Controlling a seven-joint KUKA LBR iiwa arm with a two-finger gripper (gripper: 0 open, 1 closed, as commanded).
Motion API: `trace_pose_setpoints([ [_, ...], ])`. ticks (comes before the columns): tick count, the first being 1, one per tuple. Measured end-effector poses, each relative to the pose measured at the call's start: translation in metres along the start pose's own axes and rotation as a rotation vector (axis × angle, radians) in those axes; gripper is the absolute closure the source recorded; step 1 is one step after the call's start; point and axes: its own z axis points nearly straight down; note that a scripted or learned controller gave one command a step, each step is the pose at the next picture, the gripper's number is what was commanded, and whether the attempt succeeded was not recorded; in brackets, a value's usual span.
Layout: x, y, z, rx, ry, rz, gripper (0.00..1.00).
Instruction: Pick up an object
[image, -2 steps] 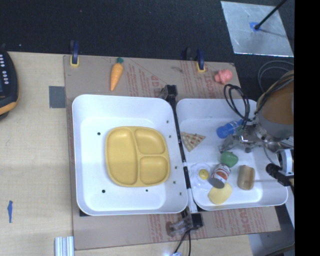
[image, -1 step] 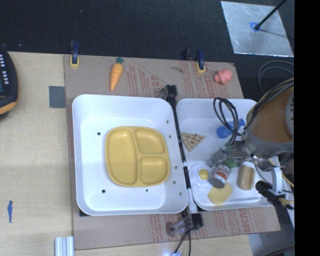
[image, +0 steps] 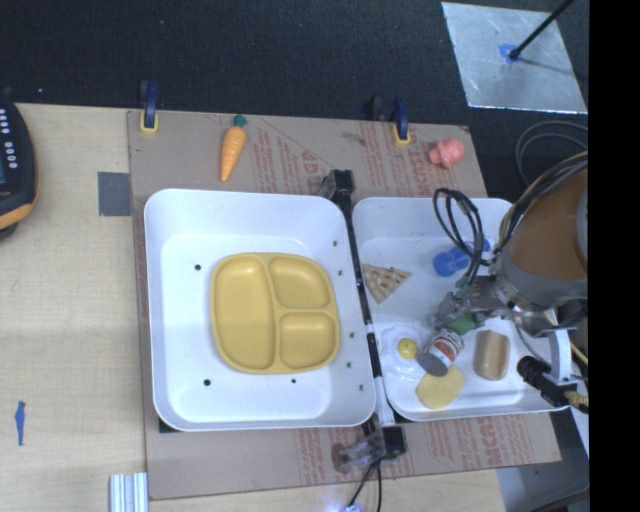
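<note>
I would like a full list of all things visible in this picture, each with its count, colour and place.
bins: 2, white, side by side on the bench
divided plate: 1, yellow, in the left bin
pizza slice toy: 1, tan, right bin, near its left wall
blue object: 1, blue, right bin, upper part
small ball: 1, yellow, right bin, lower left
small can: 1, red label with grey end, right bin, tilted
flat yellow piece: 1, yellow, right bin, near front wall
tan cylinder: 1, tan, right bin
carrot toy: 1, orange, behind the left bin
pink toy: 1, pink, behind the right bin
clamps: 2, blue and yellow, back edge
end effector: 1, dark, over the right bin
</note>
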Motion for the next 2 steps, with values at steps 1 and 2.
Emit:
trace_pose_setpoints([
  [1,0.046,0.06,-0.057,-0.009,0.001,-0.005,1.0],
  [2,0.108,0.034,-0.092,0.0,0.003,-0.005,1.0],
])
